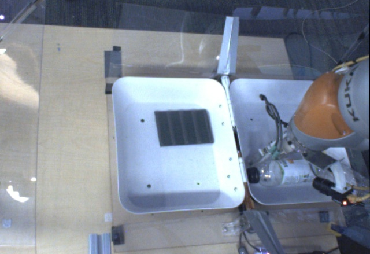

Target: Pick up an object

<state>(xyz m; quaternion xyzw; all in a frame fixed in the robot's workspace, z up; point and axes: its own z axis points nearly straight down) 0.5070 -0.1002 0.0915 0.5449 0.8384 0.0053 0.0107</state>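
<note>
Bottle (283, 173), clear plastic with a dark cap (252, 175), lies on its side in the right bin (254, 102), near that bin's front edge, the cap pointing toward the wall shared with the left bin (133, 131). Some small greenish and white items sit just beside the bottle's upper side, too tangled to tell apart. Above them hangs the gripper (276, 151), low over the bottle; whether its fingers are spread or closed cannot be told, because the wrist hides them. The arm (347, 120), grey with its orange band (321, 111), covers the right bin's right half. A thin dark cable (270, 109) curls along the bin floor toward the wrist. In the left bin a dark ribbed rectangular pad (184, 127) lies flat near the middle. Both bins rest on the wooden bench (58, 131).
</note>
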